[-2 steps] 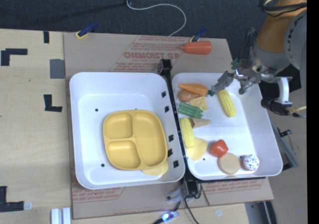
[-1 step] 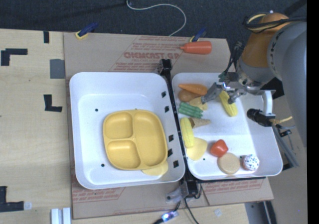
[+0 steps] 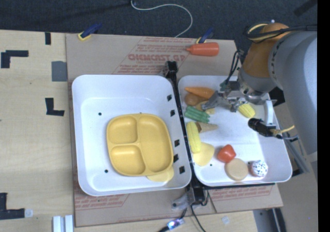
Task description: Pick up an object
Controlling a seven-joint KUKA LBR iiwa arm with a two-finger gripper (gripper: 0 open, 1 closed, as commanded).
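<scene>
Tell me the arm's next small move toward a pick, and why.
Probably a short drop straight down. The gripper hangs in the right bin, just beside the carrot and above the green piece, and nothing shows held in it. Whether it is low enough to close can't be told from this slant.
</scene>
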